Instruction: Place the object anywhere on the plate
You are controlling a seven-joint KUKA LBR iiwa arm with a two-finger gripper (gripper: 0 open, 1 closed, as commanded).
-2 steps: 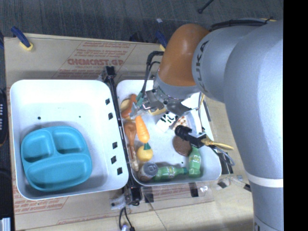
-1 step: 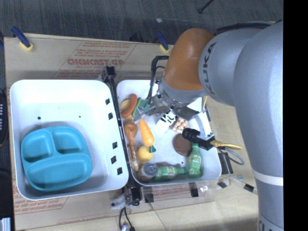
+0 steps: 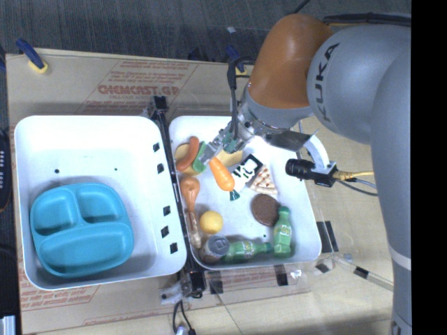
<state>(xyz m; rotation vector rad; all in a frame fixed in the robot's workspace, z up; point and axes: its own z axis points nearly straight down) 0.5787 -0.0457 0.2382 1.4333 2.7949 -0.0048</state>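
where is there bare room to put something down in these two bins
The left bin has bare floor all along its far half, above the blue divided plate, whose three compartments are bare too. The right bin is crowded: toy carrot, lemon, brown cookie and green bottles fill it, leaving a narrow strip along its right wall.

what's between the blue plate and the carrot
In the camera view, between the blue plate and the carrot: bare bin floor, the bins' meeting walls, and a drumstick.
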